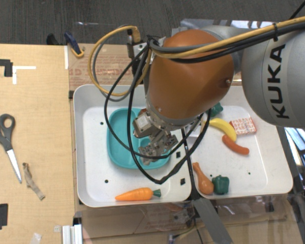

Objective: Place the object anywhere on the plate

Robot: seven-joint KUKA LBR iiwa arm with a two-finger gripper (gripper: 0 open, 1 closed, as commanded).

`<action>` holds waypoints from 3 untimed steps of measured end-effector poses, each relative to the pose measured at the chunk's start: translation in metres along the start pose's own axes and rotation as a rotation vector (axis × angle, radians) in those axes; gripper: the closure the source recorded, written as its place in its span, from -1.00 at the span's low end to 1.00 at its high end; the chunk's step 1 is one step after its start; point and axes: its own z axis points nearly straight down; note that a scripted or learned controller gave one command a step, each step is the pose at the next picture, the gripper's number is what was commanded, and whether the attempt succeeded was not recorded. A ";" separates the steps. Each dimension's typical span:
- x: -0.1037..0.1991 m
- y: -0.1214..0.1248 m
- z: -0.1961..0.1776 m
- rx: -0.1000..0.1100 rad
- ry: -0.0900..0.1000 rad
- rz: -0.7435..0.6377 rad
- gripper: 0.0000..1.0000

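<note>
The jaws (pixel 155 145) hang over the teal plate (pixel 121 141) in the left bin (pixel 89 151), at its right part; whether they are wide, narrow or holding anything I cannot tell, since the orange-banded wrist and black cables crowd them. An orange carrot (pixel 137 194) lies in the same bin near its front rim, apart from the plate. In the right bin (pixel 264 172) lie a yellow banana (pixel 223 127), a red sausage (pixel 236 145), a red-and-white packet (pixel 243 126), an orange gourd (pixel 203 179) and a green pepper (pixel 221 184). Scissors (pixel 6 141) rest on the worktop (pixel 30 111) at left.
</note>
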 end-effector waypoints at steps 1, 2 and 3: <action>0.063 0.020 0.045 0.001 0.001 -0.231 1.00; 0.100 0.032 0.043 0.002 0.000 -0.517 1.00; 0.156 0.042 0.065 0.000 0.000 -0.517 1.00</action>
